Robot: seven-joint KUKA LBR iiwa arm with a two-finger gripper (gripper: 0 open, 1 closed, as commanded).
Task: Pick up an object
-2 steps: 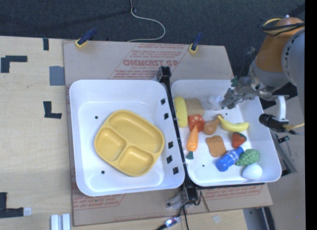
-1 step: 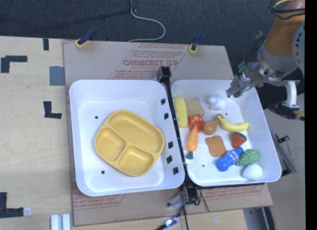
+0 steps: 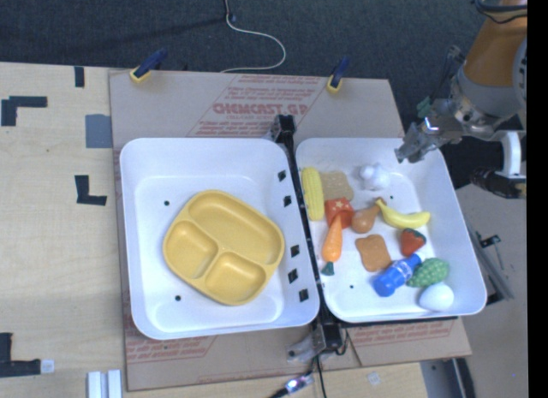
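My pincer [image 3: 411, 150] hangs over right bin's [image 3: 458, 216] far rim; can't tell its state from this angle. Toy food, incl. banana [image 3: 402, 215] & corn [image 3: 312, 193], lies in bin below.

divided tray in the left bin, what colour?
Yellow. The divided tray lies in the left bin, seen clearly in the camera view.

Grey arm [image 3: 479, 88] reaching in from right, wrist angled down-left, claw [image 3: 412, 149] hanging low
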